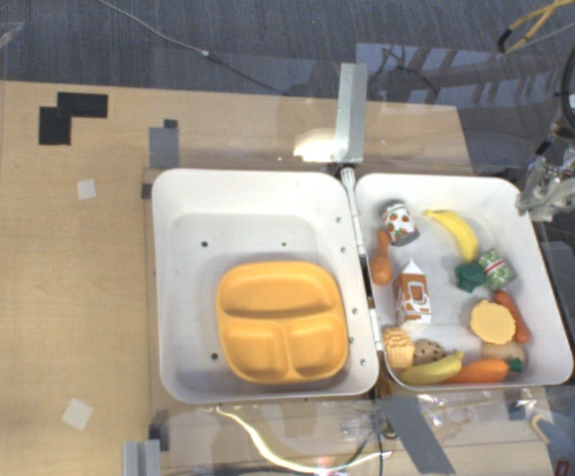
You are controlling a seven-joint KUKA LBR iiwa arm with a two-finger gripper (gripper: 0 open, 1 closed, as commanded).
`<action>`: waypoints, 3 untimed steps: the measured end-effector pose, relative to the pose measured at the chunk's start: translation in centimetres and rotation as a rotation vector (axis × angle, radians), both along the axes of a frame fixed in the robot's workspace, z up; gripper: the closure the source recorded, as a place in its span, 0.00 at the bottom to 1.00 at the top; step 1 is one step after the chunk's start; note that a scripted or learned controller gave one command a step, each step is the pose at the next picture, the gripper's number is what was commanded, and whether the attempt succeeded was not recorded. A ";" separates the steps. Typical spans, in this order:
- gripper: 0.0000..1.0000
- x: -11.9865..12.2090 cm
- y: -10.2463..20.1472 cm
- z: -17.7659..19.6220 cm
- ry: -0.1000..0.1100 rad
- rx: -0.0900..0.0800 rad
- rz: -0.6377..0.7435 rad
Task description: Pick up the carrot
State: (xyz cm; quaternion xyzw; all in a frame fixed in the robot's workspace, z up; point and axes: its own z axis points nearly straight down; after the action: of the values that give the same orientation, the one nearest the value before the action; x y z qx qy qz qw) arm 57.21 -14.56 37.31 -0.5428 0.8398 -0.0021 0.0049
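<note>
The carrot (483,371), an orange tapered piece, lies along the front wall of the right bin (540,256), next to a yellow banana (429,370). My gripper (557,184) hovers at the right bin's far right corner, just outside the rim, well away from the carrot. Nothing shows between its parts.
The right bin also holds a second banana (454,232), a small can (399,223), a milk carton (413,297), a green piece (471,275), a yellow round slice (493,321) and a reddish piece (513,315). The left bin (188,216) holds a yellow divided tray (281,320).
</note>
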 end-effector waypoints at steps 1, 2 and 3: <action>1.00 3.3 3.7 -1.8 0.001 0.000 0.154; 1.00 7.7 9.4 -5.7 0.003 0.000 0.369; 1.00 4.4 1.7 -8.1 0.004 -0.006 0.593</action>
State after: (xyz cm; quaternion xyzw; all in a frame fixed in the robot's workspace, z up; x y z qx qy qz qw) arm 61.64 -12.85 29.18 -0.7646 0.6445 -0.0018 0.0023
